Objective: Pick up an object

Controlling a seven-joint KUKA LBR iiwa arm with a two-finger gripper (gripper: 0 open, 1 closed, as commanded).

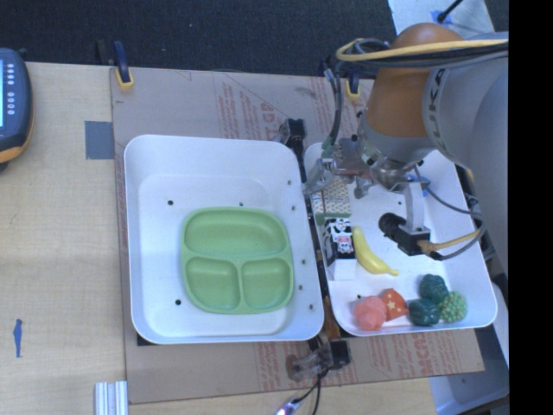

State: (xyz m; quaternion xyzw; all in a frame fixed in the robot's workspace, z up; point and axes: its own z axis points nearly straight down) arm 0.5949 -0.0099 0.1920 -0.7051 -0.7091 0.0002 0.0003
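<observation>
My gripper (339,180) hangs over the far left part of the right bin (480,277), close to the wall between the bins. Just below it lies a brown patterned piece (335,203). Further towards the front come a black and white toy (340,237) and a white block (343,269). A yellow banana (372,257) lies beside them, apart from the gripper. At the bin's front sit a pink fruit (370,313), a red piece (395,302) and green vegetables (435,299).
The left bin (147,232) holds a green divided plate (237,258). The arm's grey and orange body (415,93) covers the far side of the right bin. A dark device with an orange rim (12,102) lies at the bench's far left.
</observation>
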